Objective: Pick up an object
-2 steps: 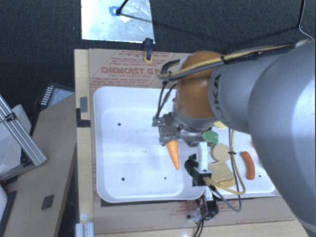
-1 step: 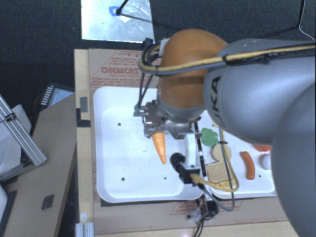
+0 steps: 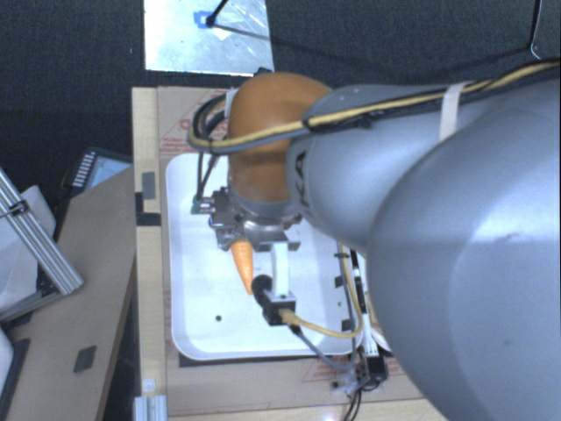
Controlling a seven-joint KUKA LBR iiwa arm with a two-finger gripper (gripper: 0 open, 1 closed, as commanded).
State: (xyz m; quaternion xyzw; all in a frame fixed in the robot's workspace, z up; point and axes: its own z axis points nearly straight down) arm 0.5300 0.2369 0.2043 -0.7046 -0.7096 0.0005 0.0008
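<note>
An orange, carrot-shaped object (image 3: 241, 266) lies tapered in the left white bin (image 3: 182, 327), its upper end tucked under my wrist. My gripper (image 3: 248, 242) hangs straight over that upper end, beneath the orange band and the metal flange. The flange hides the contact, so I cannot tell whether the object is held or just lies under the tool.
The grey arm covers the right half of the view. A tiny dark speck (image 3: 218, 317) sits on the bin floor near the front. A shiny sheet (image 3: 206, 20) lies beyond the bench, and a metal frame (image 3: 35, 244) stands at the left.
</note>
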